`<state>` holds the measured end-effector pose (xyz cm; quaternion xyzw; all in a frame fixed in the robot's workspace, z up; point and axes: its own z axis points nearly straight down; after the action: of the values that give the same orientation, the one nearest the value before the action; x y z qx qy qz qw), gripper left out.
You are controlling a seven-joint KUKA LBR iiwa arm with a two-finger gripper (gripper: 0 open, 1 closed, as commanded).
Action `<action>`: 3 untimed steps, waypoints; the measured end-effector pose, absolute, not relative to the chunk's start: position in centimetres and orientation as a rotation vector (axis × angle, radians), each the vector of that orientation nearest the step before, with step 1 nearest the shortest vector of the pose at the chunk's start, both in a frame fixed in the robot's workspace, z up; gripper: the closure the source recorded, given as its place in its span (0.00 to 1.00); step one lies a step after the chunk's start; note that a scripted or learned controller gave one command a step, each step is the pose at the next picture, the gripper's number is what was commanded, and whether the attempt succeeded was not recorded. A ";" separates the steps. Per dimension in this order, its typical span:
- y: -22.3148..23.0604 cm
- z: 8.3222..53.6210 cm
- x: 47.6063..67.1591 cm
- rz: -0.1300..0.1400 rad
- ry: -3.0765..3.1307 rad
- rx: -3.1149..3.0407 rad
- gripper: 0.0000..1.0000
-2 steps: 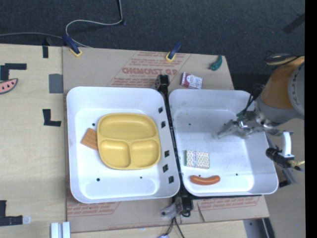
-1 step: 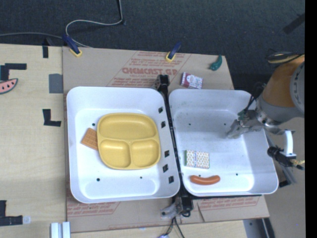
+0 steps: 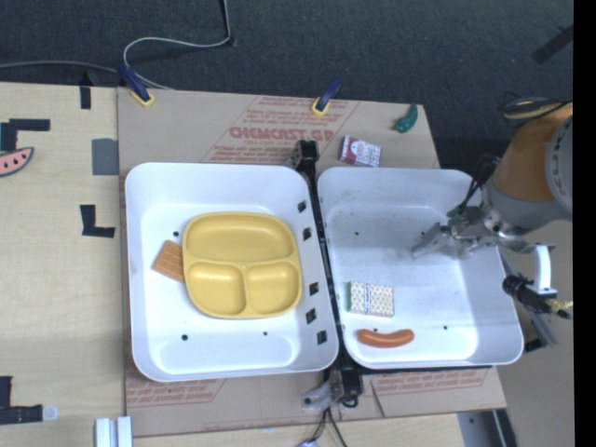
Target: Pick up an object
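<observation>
Awaiting pickup: nothing is lifted yet, and all the grasping is left to do. Left bin (image 3: 149,277): a yellow divided plate (image 3: 244,263), with a tan cracker (image 3: 169,262) tucked against its left edge. Right bin (image 3: 438,182): a gripper (image 3: 430,242) low over the floor, whether spread or pressed together I cannot tell; a patterned packet (image 3: 372,298) lying flat; a sausage (image 3: 385,338), reddish, slim, slightly curved, near the front wall.
</observation>
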<state>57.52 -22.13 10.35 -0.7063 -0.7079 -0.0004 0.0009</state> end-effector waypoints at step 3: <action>-22.0 12.2 57.5 -0.002 -2.223 -2.216 1.00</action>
<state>57.54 -22.04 12.22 -0.7059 -0.7083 -0.0005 0.0016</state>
